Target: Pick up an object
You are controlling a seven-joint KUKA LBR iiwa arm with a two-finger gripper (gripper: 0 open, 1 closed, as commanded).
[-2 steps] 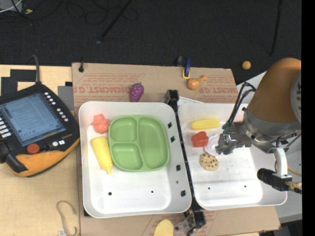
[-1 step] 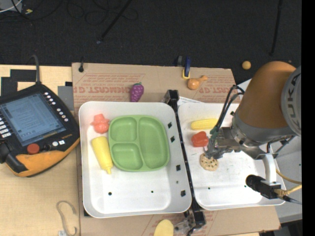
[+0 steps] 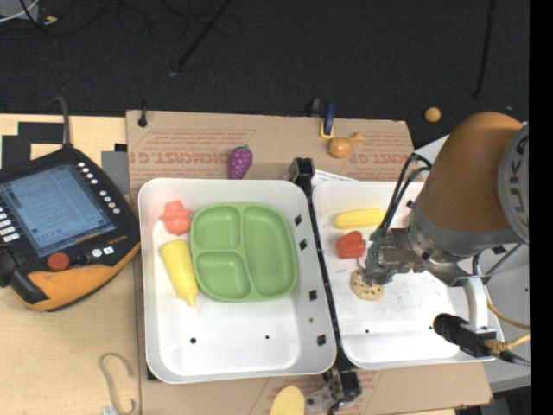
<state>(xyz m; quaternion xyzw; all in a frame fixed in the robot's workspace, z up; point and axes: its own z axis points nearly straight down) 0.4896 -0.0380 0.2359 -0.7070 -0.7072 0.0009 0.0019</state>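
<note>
gripper (image 3: pixel 373 275) low over cookie (image 3: pixel 367 287), right bin (image 3: pixel 406 340)

The gripper (image 3: pixel 373 277) hangs low over the cookie (image 3: pixel 367 287) at centre right, and its fingertips are too dark and small to tell apart; the cookie's upper edge is hidden beneath it. At the bottom edge a yellow object (image 3: pixel 289 400) is cut off by the frame; at far left the control pendant (image 3: pixel 54 223) runs past the border.
</note>
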